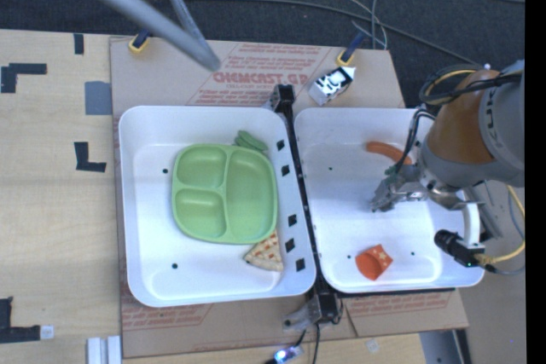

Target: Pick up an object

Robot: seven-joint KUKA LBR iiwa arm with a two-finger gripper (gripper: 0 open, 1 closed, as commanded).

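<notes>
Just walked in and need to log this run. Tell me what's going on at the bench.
A grey KUKA arm reaches in from the right, its gripper low inside the right bin. It sits just below an orange carrot-like piece and above a small red-orange chunk. Whether it holds anything cannot be told from this view. The left bin holds a green divided plate, with a pizza slice toy at its lower right edge.
</notes>
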